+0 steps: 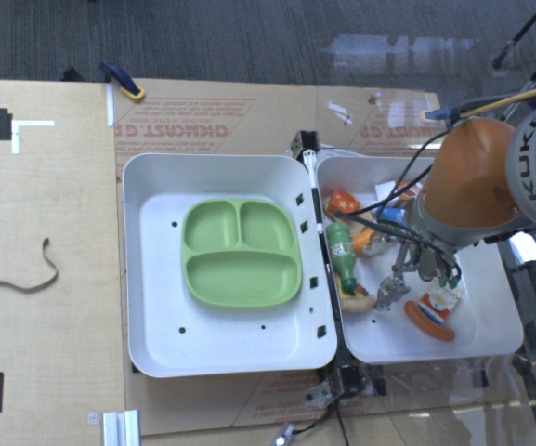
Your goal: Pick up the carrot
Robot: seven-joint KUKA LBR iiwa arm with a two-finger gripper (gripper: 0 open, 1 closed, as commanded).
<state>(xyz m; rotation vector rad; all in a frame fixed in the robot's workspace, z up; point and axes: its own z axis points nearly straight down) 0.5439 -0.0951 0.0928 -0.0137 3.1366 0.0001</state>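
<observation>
The carrot, an orange tapered piece, lies in the far left corner of the right bin. My gripper hangs low over the middle of that bin, to the right of the carrot and nearer the front, apart from it. Its fingers stand open with nothing between them. The orange-banded wrist and cables cover part of the bin's far side.
A green bottle lies along the right bin's left wall, with a small orange piece beside it and a pale piece in front. A red sausage-like toy lies just below the gripper. The left bin holds a green divided plate.
</observation>
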